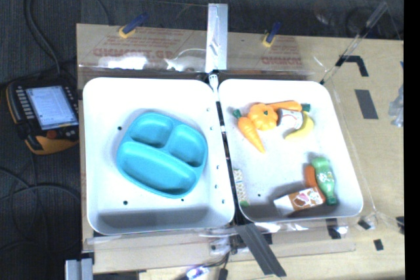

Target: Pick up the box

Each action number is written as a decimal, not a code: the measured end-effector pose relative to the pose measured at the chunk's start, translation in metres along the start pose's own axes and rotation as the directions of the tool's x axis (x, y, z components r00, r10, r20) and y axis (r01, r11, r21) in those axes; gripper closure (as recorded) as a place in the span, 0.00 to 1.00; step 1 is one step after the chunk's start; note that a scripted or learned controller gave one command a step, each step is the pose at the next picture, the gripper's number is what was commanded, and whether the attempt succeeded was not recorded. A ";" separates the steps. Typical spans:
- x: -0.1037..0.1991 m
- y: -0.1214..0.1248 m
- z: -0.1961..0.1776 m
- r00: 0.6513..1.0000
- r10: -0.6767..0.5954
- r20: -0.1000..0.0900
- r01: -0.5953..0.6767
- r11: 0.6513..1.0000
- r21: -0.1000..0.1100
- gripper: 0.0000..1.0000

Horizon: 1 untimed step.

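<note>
Box (300,200) lies on its side in the right bin (341,141), close against that bin's front wall and toward its front right corner. It is a small carton, white at its left end and printed in orange and brown toward the right. Its right end touches or nearly touches the base of a green bottle (323,180), which lies flat and points toward the back of the bin. Tight along the bottle's left side lies a short orange item (310,175); what it is cannot be made out.

Well apart from these, at the back of the same bin, sits a cluster of toy food. A carrot (252,132) points its tip toward the front, and a round orange fruit (264,115) presses against its thick end. A yellow banana (299,128) curves just to the right of them. Along the bin's left wall, near the front, lies a narrow speckled strip (239,185).

The left bin (98,206) stands wall to wall with the right one and holds a blue divided tray (162,153), set at a slant near the middle.

Both bins rest on the tan counter (380,160), which bears black tape marks at its right side. Behind the bins, a metal post (217,36) stands at the seam between them, with a blue and yellow clamp (133,25) to its left and another (271,35) to its right. Off the counter's left edge, a teach pendant (44,111) with a lit screen lies on the dark floor (39,220).
</note>
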<state>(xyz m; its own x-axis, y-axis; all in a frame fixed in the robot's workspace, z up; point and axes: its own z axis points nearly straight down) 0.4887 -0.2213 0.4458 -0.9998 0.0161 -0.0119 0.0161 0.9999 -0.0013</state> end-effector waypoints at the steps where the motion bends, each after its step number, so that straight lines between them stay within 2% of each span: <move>1: -0.003 0.001 -0.010 1.000 -0.002 0.006 0.002 1.000 0.000 1.00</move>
<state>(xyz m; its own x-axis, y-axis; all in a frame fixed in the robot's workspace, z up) 0.4911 -0.2199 0.4561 -0.9997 0.0143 -0.0177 0.0143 0.9999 -0.0018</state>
